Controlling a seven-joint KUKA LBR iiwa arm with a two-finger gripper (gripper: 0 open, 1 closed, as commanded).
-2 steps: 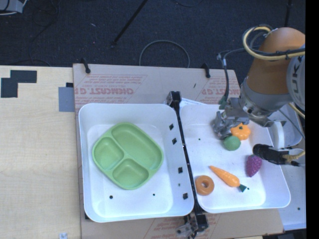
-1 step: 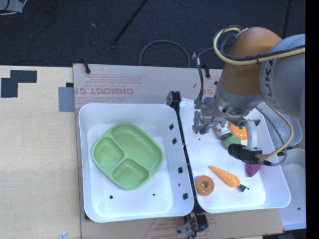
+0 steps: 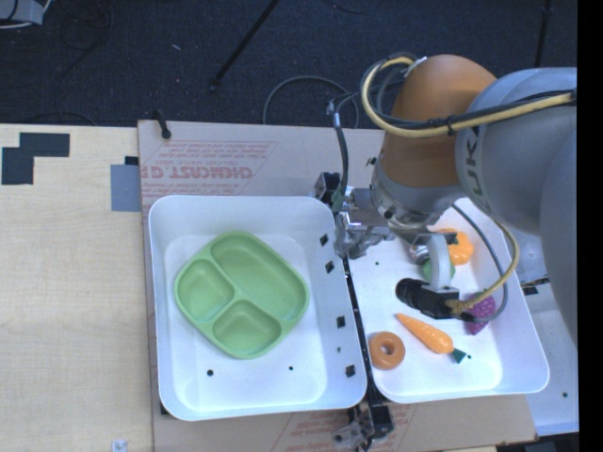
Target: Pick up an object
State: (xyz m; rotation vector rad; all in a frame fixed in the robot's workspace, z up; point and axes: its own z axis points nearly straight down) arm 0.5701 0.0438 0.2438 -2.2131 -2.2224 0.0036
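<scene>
Grey arm (image 3: 532,149) w/ orange band (image 3: 435,111); yellow cable (image 3: 366,97) loops alongside.

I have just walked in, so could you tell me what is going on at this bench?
The arm reaches over the right bin, its gripper low by that bin's left wall; whether it holds anything I cannot tell. A carrot, an orange ring, a purple toy and a yellow toy lie in that bin. A green divided plate lies in the left bin.

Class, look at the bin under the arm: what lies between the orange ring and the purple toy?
The camera view shows the toy carrot lying between the orange ring and the purple toy, on the floor of the white bin.
</scene>
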